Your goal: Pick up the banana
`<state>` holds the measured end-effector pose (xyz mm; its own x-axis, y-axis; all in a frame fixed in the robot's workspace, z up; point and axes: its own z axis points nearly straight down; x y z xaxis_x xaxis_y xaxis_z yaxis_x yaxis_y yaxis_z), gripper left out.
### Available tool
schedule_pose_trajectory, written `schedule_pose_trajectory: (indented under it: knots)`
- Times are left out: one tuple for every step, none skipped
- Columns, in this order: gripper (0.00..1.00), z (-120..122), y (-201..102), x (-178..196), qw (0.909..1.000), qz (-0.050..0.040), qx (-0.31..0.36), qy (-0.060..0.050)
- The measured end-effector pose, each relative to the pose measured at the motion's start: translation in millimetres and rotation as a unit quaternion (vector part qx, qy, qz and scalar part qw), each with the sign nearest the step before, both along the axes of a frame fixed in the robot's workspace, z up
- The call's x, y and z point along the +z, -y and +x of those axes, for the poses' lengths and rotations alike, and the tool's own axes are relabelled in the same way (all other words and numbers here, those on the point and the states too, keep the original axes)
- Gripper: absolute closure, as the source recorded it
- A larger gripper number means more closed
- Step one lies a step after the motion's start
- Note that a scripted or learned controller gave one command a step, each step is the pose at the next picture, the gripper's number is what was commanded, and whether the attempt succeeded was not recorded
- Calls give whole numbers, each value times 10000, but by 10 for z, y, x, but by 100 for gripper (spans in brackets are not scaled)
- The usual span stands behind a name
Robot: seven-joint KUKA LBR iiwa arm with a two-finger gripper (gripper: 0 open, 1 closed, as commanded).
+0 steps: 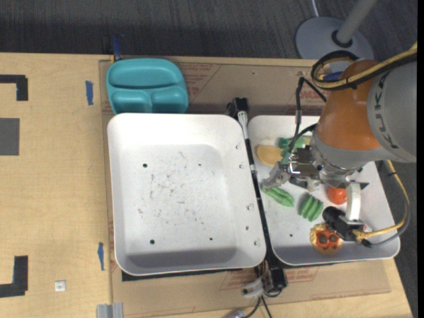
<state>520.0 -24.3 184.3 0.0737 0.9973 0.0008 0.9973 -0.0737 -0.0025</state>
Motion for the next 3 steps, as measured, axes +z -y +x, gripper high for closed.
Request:
schedule_pose_trajectory:
  knots:
    - [0,-411,-746,0,9968,3,798,-2]
    - [0,-337,-1024,-447,9975,-84,697,74]
    - [0,-331,-1038,-474,9960,-105,890,61]
